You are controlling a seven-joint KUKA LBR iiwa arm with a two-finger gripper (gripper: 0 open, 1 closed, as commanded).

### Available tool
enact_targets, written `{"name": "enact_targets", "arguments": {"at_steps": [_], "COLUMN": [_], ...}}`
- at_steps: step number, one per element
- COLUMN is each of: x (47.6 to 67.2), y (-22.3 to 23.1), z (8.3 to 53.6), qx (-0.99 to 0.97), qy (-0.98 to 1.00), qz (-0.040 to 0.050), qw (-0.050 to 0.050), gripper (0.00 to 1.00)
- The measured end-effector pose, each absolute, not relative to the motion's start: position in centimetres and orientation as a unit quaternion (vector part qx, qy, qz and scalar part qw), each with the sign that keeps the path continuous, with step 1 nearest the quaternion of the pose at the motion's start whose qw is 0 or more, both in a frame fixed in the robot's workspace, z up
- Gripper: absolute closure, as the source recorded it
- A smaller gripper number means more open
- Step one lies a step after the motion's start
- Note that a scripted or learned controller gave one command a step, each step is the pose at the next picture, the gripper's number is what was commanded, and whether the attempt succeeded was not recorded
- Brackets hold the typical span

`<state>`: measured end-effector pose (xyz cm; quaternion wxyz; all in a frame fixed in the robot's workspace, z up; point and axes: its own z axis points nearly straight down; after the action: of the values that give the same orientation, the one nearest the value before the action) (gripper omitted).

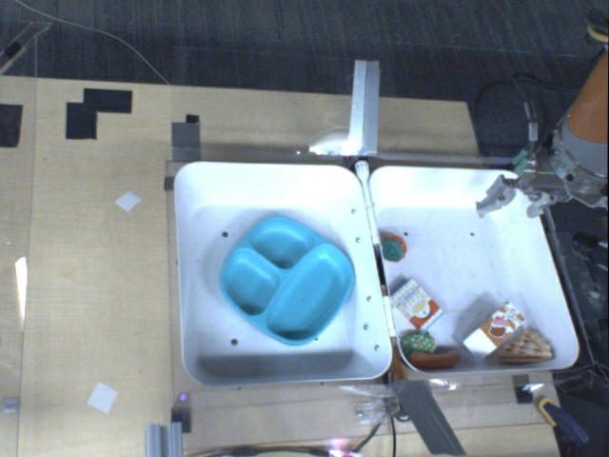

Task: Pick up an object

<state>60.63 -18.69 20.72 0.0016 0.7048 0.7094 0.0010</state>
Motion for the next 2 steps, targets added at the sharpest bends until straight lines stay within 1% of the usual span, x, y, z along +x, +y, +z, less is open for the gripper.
{"name": "enact_targets", "arguments": {"at_steps": [1, 2], "x": [57.8, 56.4], "y": [-19.1, -9.6], "z": [26.7, 13.1], "qx": [0.620, 0.639], "qy": [0.785, 0.770], "qz": [0.0012, 0.0008], "qw": [0.003, 0.001], "gripper": [0.00, 0.00]}}
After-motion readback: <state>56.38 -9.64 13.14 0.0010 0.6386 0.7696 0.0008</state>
